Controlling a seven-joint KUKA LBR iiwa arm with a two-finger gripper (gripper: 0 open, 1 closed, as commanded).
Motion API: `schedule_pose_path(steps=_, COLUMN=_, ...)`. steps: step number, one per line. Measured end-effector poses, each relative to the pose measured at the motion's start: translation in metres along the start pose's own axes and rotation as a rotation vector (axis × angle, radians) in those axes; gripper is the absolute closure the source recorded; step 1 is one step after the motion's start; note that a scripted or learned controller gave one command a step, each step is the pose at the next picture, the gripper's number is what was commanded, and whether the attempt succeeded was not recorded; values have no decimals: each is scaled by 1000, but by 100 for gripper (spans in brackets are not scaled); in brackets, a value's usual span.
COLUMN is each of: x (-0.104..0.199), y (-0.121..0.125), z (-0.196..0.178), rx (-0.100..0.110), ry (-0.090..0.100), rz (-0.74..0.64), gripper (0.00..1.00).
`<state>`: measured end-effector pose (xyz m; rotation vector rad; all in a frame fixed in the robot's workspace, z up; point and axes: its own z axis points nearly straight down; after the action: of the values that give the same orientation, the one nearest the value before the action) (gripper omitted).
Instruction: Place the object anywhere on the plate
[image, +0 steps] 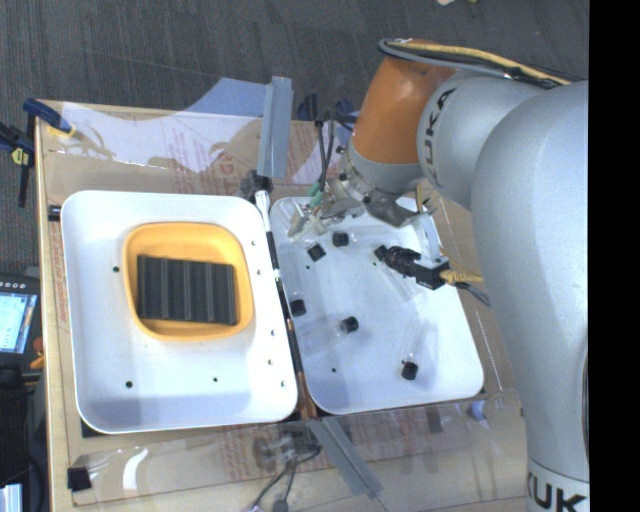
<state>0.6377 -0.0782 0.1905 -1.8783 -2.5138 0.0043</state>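
A yellow plate (150, 243) with a dark ribbed middle lies in the left white bin (95, 350). Several small black pieces are scattered in the right white bin (450, 375): one (316, 252) and another (340, 238) at its far end, one (348, 324) in the middle, one (409, 370) near the front right, and one (297, 307) by the left wall. My gripper (318, 212) is low over the far left corner of the right bin, just above the two far pieces. Nothing shows held in it.
A grey upright bar (274, 125) stands behind the gap between the bins. The large grey arm (520, 200) with its orange band covers the right side of the right bin. A small screen (14, 320) sits at the far left edge.
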Motion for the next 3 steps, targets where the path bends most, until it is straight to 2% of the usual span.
schedule_pose_path(steps=1, x=42, y=3, z=-31, rx=-3, ry=-2, rz=-128, gripper=100)
schedule_pose_path(steps=2, x=60, y=-3, z=-23, rx=1, ry=0, rz=-365, gripper=100)
schedule_pose_path(steps=3, x=60, y=-4, z=-23, rx=1, ry=0, rz=-364, gripper=0)
